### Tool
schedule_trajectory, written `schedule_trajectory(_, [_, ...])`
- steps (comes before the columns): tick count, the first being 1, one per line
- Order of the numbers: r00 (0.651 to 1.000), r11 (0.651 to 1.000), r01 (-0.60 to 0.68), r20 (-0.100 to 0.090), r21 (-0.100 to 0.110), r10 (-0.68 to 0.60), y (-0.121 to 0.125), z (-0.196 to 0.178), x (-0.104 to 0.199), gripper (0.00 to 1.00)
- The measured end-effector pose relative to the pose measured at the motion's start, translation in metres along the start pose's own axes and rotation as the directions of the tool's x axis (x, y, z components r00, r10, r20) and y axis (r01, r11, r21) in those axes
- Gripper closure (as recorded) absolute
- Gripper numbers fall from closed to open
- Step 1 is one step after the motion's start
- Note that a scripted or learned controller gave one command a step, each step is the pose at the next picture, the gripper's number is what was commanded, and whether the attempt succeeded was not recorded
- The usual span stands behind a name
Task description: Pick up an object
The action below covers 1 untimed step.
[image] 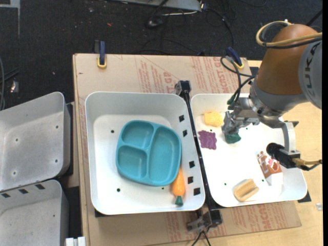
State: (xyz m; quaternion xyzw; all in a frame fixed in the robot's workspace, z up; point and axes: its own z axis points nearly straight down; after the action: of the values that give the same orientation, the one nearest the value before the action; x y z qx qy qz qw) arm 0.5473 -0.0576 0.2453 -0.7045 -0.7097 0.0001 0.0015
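Observation:
My gripper (231,128) is low in the right bin (287,193), near its upper middle. A small dark green object (233,137) lies right at its tip, partly covered by it. A yellow corn-like piece (212,119) sits just to the left of the gripper. Further left, a purple piece (207,139) lies by the bin's left wall. A tan bread-like block (245,189) rests near the front of the bin. A red and white object (269,165) lies at the right.
The left bin (97,152) holds a teal divided plate (149,152) and an orange carrot (178,185) by its front right corner. A black divider (190,127) runs between the bins. Spare white bins (31,137) stand at the far left.

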Motion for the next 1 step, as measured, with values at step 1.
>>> schedule_trajectory(1, [1.000,1.000,-0.001,0.000,0.000,0.001,-0.0114,0.0068,0.0429,1.00])
